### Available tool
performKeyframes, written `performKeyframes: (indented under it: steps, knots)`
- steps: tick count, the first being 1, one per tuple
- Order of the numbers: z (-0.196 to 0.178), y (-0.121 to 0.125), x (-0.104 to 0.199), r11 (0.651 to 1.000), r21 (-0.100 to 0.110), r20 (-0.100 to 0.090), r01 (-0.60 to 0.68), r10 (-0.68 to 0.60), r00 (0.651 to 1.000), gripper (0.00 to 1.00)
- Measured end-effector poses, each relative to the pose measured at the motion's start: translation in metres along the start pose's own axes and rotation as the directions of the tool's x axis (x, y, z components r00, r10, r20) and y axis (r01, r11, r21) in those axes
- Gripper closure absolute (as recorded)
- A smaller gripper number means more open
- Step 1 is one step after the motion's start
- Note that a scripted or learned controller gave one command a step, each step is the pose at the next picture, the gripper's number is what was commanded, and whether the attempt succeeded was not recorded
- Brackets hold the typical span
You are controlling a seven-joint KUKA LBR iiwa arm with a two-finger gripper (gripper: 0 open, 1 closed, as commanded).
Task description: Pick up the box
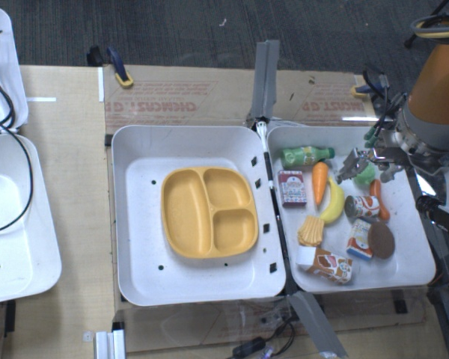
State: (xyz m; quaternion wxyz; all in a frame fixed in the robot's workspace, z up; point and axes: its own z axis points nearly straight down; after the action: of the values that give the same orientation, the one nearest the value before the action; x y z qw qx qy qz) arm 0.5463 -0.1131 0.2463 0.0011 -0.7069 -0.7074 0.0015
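The box (292, 187), small, red and white, lies flat in the right bin (415, 271), close to that bin's left wall. Taking the box as landmark: a green bottle (307, 155) lies just behind it toward the far wall; a carrot (319, 183) lies touching or nearly touching its right side; a banana (332, 200) curves just beyond the carrot; a ridged yellow piece (310, 231) sits just in front of it. Further right of the box lie a can (363, 206), a carton (359, 241) and a brown round item (381, 240); a printed packet (333, 266) lies at the near wall. The gripper (367, 163) hangs well to the right of the box, over the far right part of the bin, above a green object (365, 175). Whether its claw is open or closed cannot be told; nothing is seen held in it.

Likely risks: the carrot crowds the box's right side, so a finger descending there may strike or take the carrot instead; the bin wall to the left leaves a narrow gap, so a finger may catch the rim. Open room is best along the box's near and far ends, though the bottle and the ridged piece limit it. To the left of the box, the left bin (135, 200) holds a yellow divided tray (209, 212) with bare floor around it.
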Motion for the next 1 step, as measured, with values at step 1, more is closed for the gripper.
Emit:
performKeyframes:
  steps: [1]
  knots:
    - [0.1358, -0.0692, -0.0204, 0.990, 0.000, -0.001, -0.138, 0.138, 0.990, 0.00]
